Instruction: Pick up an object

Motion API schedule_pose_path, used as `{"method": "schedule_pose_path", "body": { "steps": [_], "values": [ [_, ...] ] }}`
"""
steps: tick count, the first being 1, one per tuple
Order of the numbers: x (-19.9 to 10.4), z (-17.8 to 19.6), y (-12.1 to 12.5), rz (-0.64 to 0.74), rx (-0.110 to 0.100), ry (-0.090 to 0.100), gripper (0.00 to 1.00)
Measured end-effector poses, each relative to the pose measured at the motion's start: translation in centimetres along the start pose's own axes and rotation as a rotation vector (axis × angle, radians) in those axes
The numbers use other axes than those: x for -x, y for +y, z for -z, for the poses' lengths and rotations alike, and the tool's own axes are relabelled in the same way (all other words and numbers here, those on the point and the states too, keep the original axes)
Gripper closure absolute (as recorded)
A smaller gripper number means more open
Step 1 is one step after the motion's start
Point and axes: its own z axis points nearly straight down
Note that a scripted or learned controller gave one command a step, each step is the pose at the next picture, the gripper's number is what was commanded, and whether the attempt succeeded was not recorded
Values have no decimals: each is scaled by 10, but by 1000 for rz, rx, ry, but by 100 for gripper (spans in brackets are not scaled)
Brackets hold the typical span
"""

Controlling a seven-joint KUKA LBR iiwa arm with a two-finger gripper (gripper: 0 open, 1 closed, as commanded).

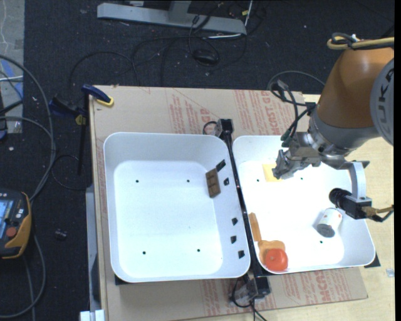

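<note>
Touching yellow block, fingers above

Floor: dark speckled carpet, black cables strewn about.
Bench: brown cardboard top, red printing.
Top: grey bar.

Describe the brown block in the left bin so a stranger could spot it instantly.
Start at the left white bin, then look along its right wall, toward the upper end. The brown block lies there, a small dark rectangular bar, the sole brown thing on that bin's floor.
</note>
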Motion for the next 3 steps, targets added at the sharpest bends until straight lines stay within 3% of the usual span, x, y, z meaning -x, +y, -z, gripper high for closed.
{"method": "schedule_pose_path", "body": {
  "steps": [1, 3],
  "values": [
    [-51, -17, -5, -1, 0, 0, 100],
    [-156, -9, -18, 0, 1, 0, 100]
  ]
}}
